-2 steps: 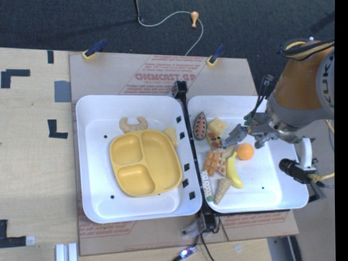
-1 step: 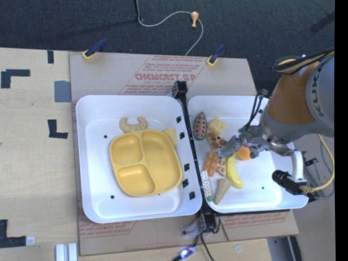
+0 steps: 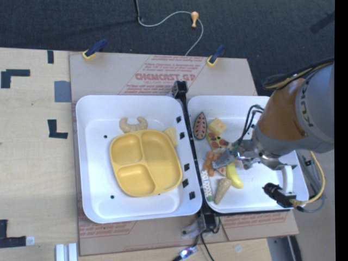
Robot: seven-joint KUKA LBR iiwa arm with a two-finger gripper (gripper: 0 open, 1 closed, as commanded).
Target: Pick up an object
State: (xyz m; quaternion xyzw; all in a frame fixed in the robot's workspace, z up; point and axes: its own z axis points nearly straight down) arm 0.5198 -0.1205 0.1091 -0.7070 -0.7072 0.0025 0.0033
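The hand (image 3: 235, 155) is down inside the right bin (image 3: 283, 200), low over the cluster of toy food by that bin's left wall, and its tip is lost among wrist hardware and clutter, so I cannot tell how it is set or whether anything is caught in it. Just beside it lie the likeliest candidates: a yellow banana (image 3: 234, 176) right under the wrist, a tan cone-shaped piece (image 3: 222, 189) touching the banana's lower end, a pale yellow block (image 3: 217, 126) further up, and a watermelon slice (image 3: 200, 126) against the divider. The pieces crowd each other, so a clean grasp probably calls for settling on one item with free sides, the banana looks best, and descending straight so neighbours are not nudged into the way. Closing should wait until the piece sits squarely in the grip, then lift slowly to check that it comes along. Further out, the left bin (image 3: 89, 145) carries a yellow divided plate (image 3: 145, 162) and a small tan curved piece (image 3: 133, 124); both bins sit on cardboard (image 3: 163, 75) on the desk (image 3: 32, 162).
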